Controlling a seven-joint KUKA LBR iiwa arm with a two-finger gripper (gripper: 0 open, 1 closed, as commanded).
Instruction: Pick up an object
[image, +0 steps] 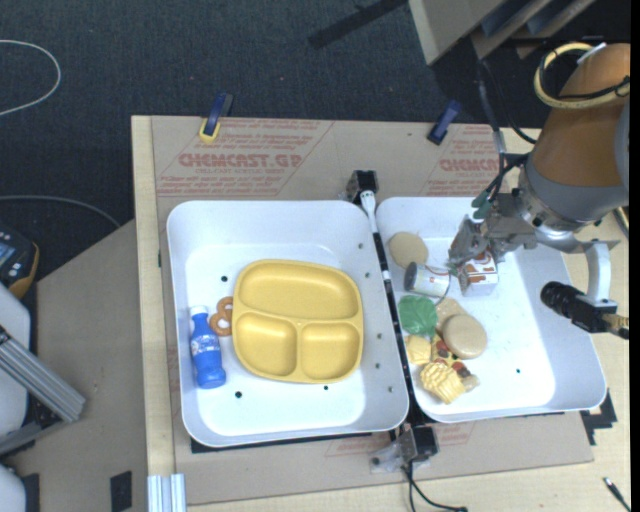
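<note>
1. Two shallow white bins sit side by side on the table (150, 300), which is covered with a brown sheet printed in red lettering.
2. The left bin (190, 235), at the centre-left of the frame, holds a yellow divided plate (297, 320) with three compartments, lying flat in the middle of the bin.
3. Just left of the plate lies a small blue bottle (207, 349) with a white label, and a little brown pretzel-shaped piece (223, 316) rests between the bottle's top and the plate's rim.
4. The right bin (570, 370), at the centre-right of the frame, carries a cluster of toy foods along its left side: a tan rounded piece (406, 247) at the top, a green round piece (418, 315) below it, a tan burger-like bun (465, 335) beside that, and yellow crinkled pieces (438, 378) lowest in the pile.
5. The grey arm with its orange band (590, 100) enters from the upper right of the frame and reaches down into the upper middle of the right bin.
6. The end effector (478, 262) sits low over a small red-and-white box (483, 275), which lies just right of the tan rounded piece and above the bun.
7. From this slanted view I cannot tell whether the end effector is spread or pressed together, nor whether the box is between its tips.
8. A blue clamp (214, 117) and another (444, 124) grip the sheet's far edge.
</note>
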